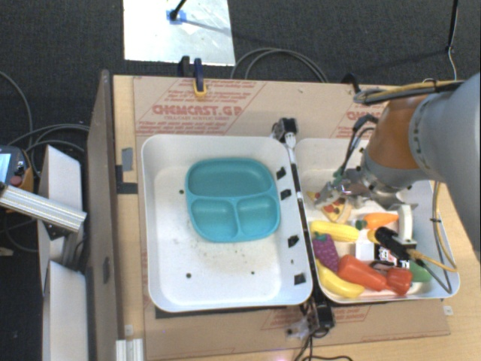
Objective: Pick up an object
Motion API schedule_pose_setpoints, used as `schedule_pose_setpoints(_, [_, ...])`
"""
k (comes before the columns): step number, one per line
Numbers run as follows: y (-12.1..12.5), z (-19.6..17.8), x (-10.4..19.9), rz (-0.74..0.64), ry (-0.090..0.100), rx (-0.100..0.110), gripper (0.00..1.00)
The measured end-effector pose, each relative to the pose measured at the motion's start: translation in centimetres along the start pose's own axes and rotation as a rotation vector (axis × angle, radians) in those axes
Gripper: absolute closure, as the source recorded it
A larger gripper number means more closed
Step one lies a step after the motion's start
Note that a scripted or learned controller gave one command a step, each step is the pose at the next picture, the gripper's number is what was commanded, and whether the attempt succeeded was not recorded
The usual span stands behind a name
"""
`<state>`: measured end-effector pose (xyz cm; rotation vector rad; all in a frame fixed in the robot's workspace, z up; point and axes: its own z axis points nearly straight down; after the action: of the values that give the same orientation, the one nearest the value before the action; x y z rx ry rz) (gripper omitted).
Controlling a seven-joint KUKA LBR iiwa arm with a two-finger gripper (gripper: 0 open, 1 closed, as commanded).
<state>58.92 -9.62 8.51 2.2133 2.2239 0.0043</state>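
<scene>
You have the worktop (225, 100) under a cardboard sheet, carrying two shallow white bins side by side. The left bin (169, 224) holds a teal divided plate (231, 199), lying flat near its middle. The right bin (443, 277) holds the toy food, crowded into its near half. The arm (421, 130) reaches in from the right, its orange band above the wrist, and hangs over the far half of that right bin.

The jaws (340, 186) sit low at the bin's left side, close to the divider. You cannot tell from this angle how far open they are or whether anything is between them. Just below them lies a pizza slice (336, 210), and below that a yellow banana (336, 231). Beside the banana lie a purple grape bunch (326, 252), a red pepper (368, 274) and a second banana (338, 282), all well clear of the jaws. An orange carrot (378, 219) lies to the right of the pizza slice.
</scene>
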Motion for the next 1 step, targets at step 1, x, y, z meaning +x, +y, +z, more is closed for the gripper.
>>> schedule_pose_setpoints(1, [1.38,-16.38,-2.78,0.001,-0.005,-0.015,0.00])
